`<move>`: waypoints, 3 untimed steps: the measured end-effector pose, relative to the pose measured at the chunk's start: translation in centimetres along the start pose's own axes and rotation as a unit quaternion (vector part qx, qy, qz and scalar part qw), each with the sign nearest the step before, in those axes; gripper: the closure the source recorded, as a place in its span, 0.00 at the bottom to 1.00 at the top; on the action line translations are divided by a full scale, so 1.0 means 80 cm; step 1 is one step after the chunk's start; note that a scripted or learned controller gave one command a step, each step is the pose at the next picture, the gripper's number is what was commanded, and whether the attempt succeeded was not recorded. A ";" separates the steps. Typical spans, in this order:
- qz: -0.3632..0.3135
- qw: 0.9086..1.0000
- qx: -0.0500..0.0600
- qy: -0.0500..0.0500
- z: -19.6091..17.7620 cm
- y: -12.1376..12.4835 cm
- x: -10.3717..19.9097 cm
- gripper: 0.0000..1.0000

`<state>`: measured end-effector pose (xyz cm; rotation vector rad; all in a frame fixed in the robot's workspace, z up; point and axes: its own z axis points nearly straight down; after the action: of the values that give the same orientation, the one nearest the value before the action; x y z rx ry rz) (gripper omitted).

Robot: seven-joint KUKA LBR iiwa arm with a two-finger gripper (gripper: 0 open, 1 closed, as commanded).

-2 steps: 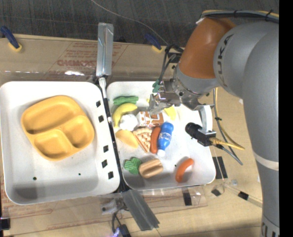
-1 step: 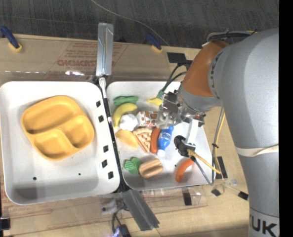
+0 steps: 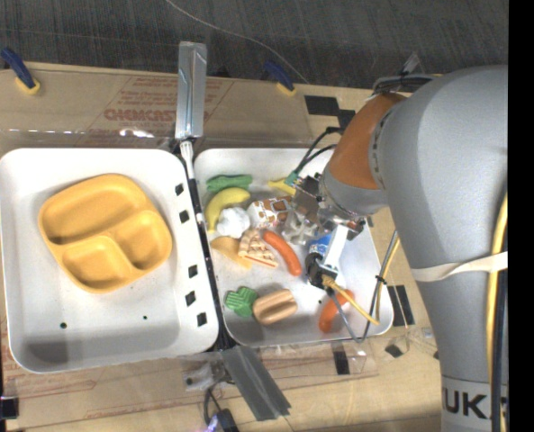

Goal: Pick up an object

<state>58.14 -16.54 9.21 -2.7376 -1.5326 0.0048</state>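
Observation:
The right bin [image 3: 375,318] holds a heap of toy food. A yellow banana [image 3: 220,204] lies by a green piece [image 3: 228,184] and a white lump [image 3: 233,220] at the left wall. A waffle [image 3: 258,251] and a red-orange sausage [image 3: 285,253] sit in the middle. Near the front lie a hot dog [image 3: 274,306], a green piece [image 3: 241,301] and an orange carrot [image 3: 330,312]. My gripper [image 3: 308,239] hangs low over the middle right of this bin, just right of the sausage, with a blue part beside it. What lies beneath it is hidden.
The left bin [image 3: 32,331] holds a yellow divided plate [image 3: 104,230]. A metal divider [image 3: 191,88] stands between the bins at the back. My grey arm [image 3: 447,196] covers the right bin's right side. A small printed box [image 3: 268,212] lies behind the gripper.

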 end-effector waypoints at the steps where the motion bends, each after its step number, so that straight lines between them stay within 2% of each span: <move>1: 0.116 0.993 -0.001 0.000 -0.048 0.037 0.038 0.00; 2: 0.199 0.980 0.002 0.000 0.001 -0.067 -0.015 0.00; 3: 0.369 0.929 0.000 0.001 -0.032 -0.025 0.089 0.00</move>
<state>60.17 -9.43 11.76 -3.1105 -0.4142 0.0032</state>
